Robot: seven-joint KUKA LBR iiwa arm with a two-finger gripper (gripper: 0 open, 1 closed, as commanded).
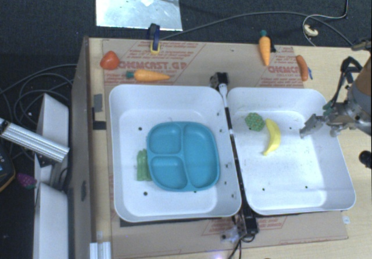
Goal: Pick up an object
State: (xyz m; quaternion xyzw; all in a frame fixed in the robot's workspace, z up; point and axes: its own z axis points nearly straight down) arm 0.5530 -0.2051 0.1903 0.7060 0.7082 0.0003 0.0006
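We see the bench (192, 57) carrying two shallow white bins side by side. In the left bin (125, 109) a blue sectioned plate (182, 156) lies near the middle, with a green ridged piece (142, 166) touching the plate's left edge. In the right bin (334, 191) a yellow banana (272, 137) lies toward the bin's far left part, and a green broccoli-like piece (254, 121) sits just beside the banana's far end, close to the bin's left wall.

The gripper (307, 130) hangs over the right bin near its right wall, well apart from the banana and the green piece. We cannot tell how it is set; we see nothing between it and the bin floor that it grips.

On the bench's far edge, outside the bins: a red tomato (109, 60) at the far left corner, an orange carrot (150, 76) lying flat just beside it, a blue and yellow clamp (154, 38) on the far edge, a second carrot (265, 48) upright-looking toward the far right, and an orange piece (302, 67) near the far right corner
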